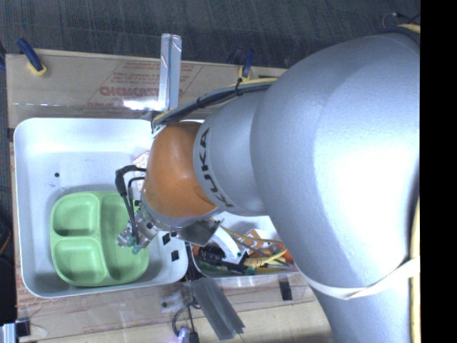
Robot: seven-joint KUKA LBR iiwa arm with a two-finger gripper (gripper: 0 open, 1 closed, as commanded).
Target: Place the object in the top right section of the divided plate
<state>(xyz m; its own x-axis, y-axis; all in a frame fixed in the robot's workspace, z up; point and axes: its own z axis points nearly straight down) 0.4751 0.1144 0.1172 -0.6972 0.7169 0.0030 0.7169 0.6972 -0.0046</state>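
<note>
Camera view showed the pincer (136,240) low over the light green divided plastic plate (96,240), its grip state unreadable, no object discernible, top right section just beneath and beyond it.

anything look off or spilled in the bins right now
Nothing looks spilled or damaged. The green divided plate lies flat in the left bin, the tool over its right side. Mixed small objects sit piled in the right bin, mostly hidden by the arm.
</note>
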